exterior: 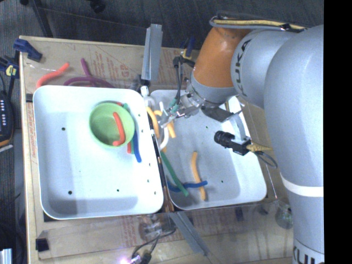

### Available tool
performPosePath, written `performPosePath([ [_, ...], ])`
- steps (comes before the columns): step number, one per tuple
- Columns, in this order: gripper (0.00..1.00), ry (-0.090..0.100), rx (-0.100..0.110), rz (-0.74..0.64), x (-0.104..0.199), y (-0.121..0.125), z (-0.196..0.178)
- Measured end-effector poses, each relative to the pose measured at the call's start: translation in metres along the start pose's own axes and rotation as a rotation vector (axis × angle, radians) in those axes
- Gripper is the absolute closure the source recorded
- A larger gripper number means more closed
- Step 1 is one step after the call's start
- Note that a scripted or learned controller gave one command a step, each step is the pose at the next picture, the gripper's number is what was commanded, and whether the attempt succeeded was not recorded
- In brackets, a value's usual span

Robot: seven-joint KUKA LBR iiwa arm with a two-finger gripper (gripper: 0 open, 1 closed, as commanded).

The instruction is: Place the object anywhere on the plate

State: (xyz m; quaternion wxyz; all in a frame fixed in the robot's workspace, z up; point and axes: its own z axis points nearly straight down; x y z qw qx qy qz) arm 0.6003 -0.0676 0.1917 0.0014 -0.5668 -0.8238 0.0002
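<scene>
Two white bins (82, 202), one green plate (104, 126).

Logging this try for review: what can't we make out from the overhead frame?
- Gripper: fingers small and blurred against yellow sticks at the right bin's left edge; a grasp cannot be confirmed.
- Right bin's far right corner: covered by the arm.
- Sticks beside the green plate: overlapping, so the count is unclear.
- Arm base: cut off by the frame.

Green plate (108, 126) in left bin (82, 186); red piece (117, 128) on it
</scene>
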Motion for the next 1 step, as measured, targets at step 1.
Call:
performPosePath([
  [1, 0.0, 0.0, 0.0, 0.0, 0.0001, 0.0, 0.0],
])
